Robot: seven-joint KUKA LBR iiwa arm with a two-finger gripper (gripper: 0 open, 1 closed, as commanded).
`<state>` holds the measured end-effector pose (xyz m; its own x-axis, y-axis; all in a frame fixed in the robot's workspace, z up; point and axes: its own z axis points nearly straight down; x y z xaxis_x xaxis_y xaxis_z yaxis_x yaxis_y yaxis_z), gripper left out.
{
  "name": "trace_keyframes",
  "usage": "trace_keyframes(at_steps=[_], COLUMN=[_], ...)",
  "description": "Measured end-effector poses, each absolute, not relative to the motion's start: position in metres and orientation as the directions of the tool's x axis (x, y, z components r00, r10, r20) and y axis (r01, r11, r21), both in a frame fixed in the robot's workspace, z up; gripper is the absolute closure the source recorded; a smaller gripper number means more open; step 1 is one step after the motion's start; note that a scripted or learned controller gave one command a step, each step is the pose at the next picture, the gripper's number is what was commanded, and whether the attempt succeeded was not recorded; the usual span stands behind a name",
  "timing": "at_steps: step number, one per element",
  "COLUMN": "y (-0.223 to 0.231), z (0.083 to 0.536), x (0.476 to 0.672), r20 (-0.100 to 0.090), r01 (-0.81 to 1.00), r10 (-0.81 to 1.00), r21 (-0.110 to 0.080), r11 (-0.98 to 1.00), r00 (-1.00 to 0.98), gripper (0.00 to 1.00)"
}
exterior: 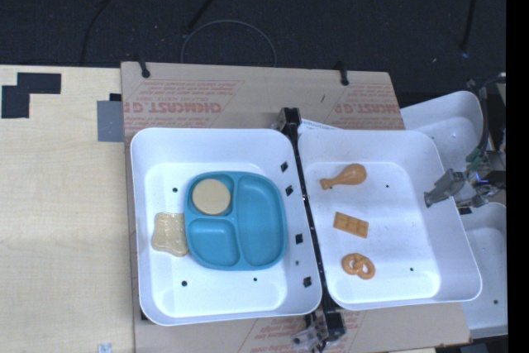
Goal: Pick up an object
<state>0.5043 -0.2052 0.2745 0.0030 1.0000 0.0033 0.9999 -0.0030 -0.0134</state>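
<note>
I see two white bins side by side, with the arm at the far right edge.

The left bin (157, 277) holds a blue divided tray (235, 223) with a tan round disc (211, 196) in one compartment and a pale toast-like piece (170, 233) touching its left edge. The right bin (413, 277) holds a drumstick (345, 176), a small waffle-like bar (350, 224) and a pretzel (358, 265), all apart. The gripper (450, 190) sits at that bin's right rim, mostly cut off; I cannot tell how it stands, and nothing shows in it.
</note>
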Motion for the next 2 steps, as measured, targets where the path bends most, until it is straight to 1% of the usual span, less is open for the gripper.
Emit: trace_keyframes(at_steps=[1,2], y=[-0.205,-0.208], z=[0.28,0.218], x=[0.506,0.511], r20=[0.001,0.003], r01=[1.0,1.0], r10=[1.0,1.0], r21=[-0.003,-0.008], r11=[0.0,0.0], r00=[0.0,0.0], gripper=[0.0,0.0])
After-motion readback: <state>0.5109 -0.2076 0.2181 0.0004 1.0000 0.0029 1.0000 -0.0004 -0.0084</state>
